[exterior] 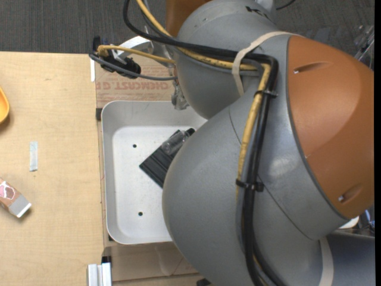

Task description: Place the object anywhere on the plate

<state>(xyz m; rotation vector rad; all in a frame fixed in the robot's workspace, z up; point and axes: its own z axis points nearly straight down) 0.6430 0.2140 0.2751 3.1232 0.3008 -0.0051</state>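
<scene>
Mostly the grey arm (250, 159) covers the white bin (122, 219). A dark piece (158, 163) juts from beneath it over the bin floor. I cannot tell whether it is gripper or object, nor whether the gripper is open or closed. An orange rim (3, 106) lies well left of it on the tabletop (53, 100).

One grey robot arm (238, 177) with one orange band (333, 130). One white bin (119, 177) in view, its floor marked by two small dark dots. One flat black object (159, 162) inside the bin, partly covered by the arm. One bundle of cables (250, 142) along the arm: one yellow and at least two black; an exact count cannot be made. One pale strap (247, 55) around the bundle. One cardboard panel (134, 83) with red print behind the bin. On the wooden surface (53, 112): one small grey strip (33, 157), one small wrapped packet (13, 199), and one orange item (3, 106) cut by the left edge.
</scene>
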